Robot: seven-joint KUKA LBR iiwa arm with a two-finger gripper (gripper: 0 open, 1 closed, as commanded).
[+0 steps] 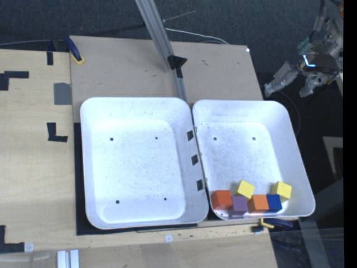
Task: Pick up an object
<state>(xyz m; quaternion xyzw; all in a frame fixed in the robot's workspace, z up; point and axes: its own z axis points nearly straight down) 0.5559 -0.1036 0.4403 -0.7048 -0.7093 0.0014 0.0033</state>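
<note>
At the near right corner of the right shallow white plastic bin [279, 116], six small blocks crowd together: an orange-red cube [221, 199], a purple cube [240, 205], a yellow cube [245, 189] tilted on the blocks below it, an orange cube [259, 204], a blue cube [274, 203] and another yellow cube [283, 190] by the bin wall. The left white bin [134, 108] lies beside it on the pale wooden table [122, 66]. The grey metal gripper [301, 78] hangs off the table's far right edge, well apart from the blocks, its two fingers [277, 82] spread apart with nothing between them. A slanted grey metal pole [153, 18] rises behind the bins.
</note>
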